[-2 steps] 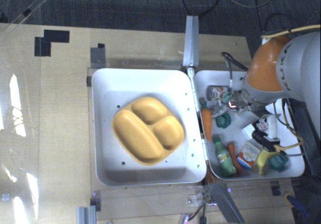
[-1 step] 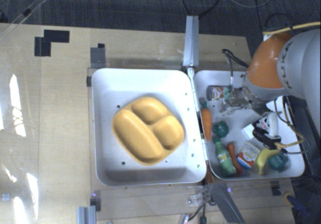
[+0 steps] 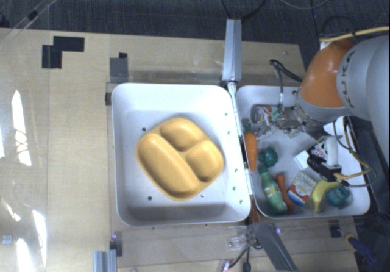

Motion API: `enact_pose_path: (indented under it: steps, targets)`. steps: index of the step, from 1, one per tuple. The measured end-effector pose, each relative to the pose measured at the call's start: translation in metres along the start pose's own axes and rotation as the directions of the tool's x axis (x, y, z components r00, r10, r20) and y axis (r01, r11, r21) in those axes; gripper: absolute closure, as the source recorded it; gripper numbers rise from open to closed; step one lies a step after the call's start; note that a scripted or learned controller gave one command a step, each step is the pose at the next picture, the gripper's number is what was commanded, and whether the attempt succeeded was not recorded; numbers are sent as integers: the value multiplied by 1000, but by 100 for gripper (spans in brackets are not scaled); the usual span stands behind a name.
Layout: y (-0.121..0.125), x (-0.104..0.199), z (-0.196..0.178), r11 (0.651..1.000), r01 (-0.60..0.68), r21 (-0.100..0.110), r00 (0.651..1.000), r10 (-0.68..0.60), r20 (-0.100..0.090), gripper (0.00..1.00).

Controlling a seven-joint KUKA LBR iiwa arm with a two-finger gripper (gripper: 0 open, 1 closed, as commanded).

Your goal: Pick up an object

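Left shallow white bin [image 3: 122,161]: 1 yellow 3-compartment plastic tray [image 3: 180,157]. Right shallow white bin [image 3: 359,204]: orange carrot [image 3: 250,149], green bottle [image 3: 272,191], yellow banana [image 3: 323,193]. Two-finger gripper [image 3: 277,117] upper right, grip unclear.

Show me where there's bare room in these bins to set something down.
Left bin: bare white floor rings the yellow divided tray, widest along the top edge and the left wall. Right bin: crowded with a carrot, a green bottle, a banana and packets, with the arm over its top.
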State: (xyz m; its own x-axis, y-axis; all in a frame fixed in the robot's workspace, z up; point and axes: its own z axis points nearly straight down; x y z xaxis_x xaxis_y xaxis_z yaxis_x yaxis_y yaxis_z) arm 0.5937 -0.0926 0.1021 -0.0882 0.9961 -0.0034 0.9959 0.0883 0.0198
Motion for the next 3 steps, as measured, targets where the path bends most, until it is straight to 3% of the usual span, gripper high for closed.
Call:
enact_pose_path:
  steps: [1,2,3]
  targets:
    - [-7,-34,-57,996,83,13,997,-83,-3,0]
    - [32,-11,15,994,113,10,994,-113,-2,0]
    - [4,-33,-94,995,98,13,995,-98,-3,0]
